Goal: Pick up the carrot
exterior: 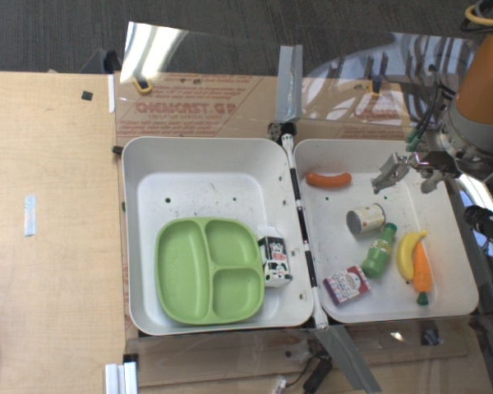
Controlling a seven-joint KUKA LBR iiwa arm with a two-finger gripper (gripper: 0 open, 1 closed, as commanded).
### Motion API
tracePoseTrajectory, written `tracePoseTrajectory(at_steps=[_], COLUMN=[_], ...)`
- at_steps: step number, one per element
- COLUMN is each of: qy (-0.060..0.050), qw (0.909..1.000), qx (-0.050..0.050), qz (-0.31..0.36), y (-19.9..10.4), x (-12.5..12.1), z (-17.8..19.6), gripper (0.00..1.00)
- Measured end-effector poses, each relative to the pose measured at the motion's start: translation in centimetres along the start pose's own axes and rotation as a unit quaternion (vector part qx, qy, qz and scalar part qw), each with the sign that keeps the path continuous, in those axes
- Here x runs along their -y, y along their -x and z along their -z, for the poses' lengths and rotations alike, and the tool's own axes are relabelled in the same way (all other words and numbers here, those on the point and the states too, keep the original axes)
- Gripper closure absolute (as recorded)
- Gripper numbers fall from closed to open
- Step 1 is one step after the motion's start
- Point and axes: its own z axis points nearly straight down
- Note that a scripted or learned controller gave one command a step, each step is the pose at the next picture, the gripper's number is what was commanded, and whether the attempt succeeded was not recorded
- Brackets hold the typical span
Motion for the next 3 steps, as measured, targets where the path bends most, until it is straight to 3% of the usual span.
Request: tracePoseTrajectory(at_steps=[1,2,3], qy=[0.000,0.001,0.003], qw=[0.9990,0.9999,1.0000], qx=[0.000,0.000,-0.003], qz=[0.044,0.014,0.007], y=[2.4,7.5,11.0], x=[5.0,4.8,-4.2], z=[-8.3,-18.5,-16.5], gripper=[0.00,0.00,0.00])
